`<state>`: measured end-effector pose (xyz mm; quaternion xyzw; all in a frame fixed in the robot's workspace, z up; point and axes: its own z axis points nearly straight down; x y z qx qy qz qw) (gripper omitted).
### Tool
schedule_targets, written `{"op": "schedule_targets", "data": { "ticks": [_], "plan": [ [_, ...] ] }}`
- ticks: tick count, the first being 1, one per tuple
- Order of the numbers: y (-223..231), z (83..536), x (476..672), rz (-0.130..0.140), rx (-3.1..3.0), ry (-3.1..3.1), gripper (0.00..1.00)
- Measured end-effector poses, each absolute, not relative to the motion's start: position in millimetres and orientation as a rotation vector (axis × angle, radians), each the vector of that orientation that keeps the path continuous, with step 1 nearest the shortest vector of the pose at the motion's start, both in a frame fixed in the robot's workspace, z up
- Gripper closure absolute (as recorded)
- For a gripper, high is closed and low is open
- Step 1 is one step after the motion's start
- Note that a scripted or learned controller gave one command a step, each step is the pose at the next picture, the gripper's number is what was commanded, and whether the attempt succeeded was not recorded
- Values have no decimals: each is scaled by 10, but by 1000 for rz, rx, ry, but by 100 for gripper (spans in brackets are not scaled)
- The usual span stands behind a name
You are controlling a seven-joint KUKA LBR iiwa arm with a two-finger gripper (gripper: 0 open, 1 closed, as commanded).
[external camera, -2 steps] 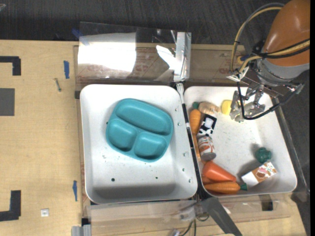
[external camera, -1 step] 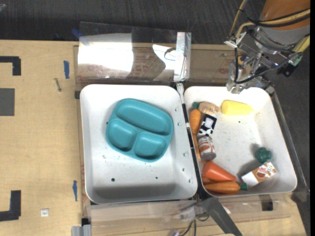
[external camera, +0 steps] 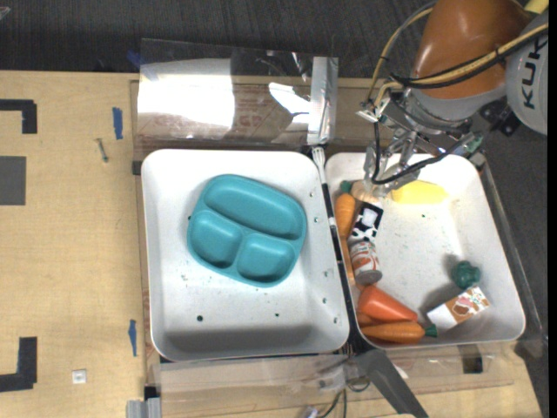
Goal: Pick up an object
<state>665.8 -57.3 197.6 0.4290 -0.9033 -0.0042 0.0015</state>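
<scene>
Sitting side by side on the bench (external camera: 61,233): two white bins

Lying in the left bin (external camera: 174,171): one blue plate (external camera: 246,229), with three dips in it, resting near the middle and touching no wall

Lying in the right bin (external camera: 418,246): seven small things to pick from

Counting them: three carrots, one bottle, one yellow thing, one green thing, one little box

Leaning along the left wall, near the top: the first carrot (external camera: 345,215)

Lying just beside that carrot and touching it: the bottle (external camera: 366,240), wearing a black and white label, with its grey end pointing down toward the bottom of the bin

Lying near the bottom left corner, one right above the other and touching: the red-orange carrot (external camera: 383,304) and the orange carrot (external camera: 397,329)

Resting near the top wall: the yellow thing (external camera: 419,192)

Sitting close to the right wall: the green thing (external camera: 466,274)

Lying just below the green thing, tilted, close to the tip of the orange carrot: the little box (external camera: 459,307)

Reaching in from the right, over the top of the right bin: one arm (external camera: 461,33), with wires looping around it

Hanging low at the top left part of the right bin: one gripper (external camera: 389,172), between the first carrot and the yellow thing, just above the bottle

Looking too small and tangled to tell how far open it is

Seeing nothing clearly gripped in it
</scene>
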Motion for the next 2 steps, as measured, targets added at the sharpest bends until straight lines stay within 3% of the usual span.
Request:
{"op": "schedule_targets", "data": {
  "ticks": [1,2],
  "plan": [
    [-586,2721,6687,2,1171,-2927,100],
    [-628,2481,6218,-5,1460,-2783,100]
  ]
}}
